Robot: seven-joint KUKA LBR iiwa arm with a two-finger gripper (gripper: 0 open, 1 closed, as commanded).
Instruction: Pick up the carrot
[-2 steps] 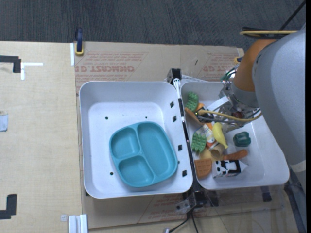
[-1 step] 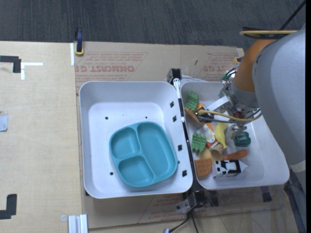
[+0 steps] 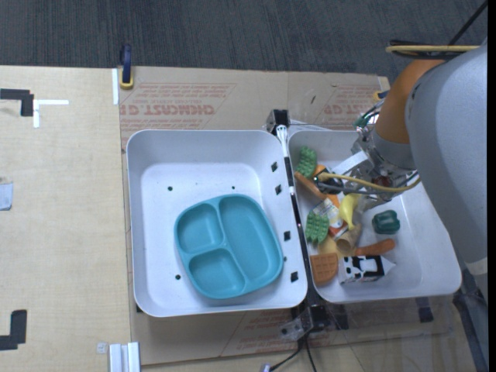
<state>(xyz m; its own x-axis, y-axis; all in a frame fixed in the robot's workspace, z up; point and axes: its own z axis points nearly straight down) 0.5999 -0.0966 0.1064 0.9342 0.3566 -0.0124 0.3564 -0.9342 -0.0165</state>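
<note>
In the right bin (image 3: pixel 434 281) lies a slim orange carrot (image 3: pixel 377 247).

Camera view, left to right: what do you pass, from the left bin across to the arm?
Left bin → teal divided plate → toy pile in the right bin, with the carrot and a green pepper → grey arm.

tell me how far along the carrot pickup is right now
Done: the arm has reached in over the right bin, above the toy pile. In hand: nothing that can be seen; the gripper sits low among the toys, and its grip is hidden. Left: the carrot lies in the bin beside the green pepper, apart from the gripper, so grasp and lift remain.
</note>
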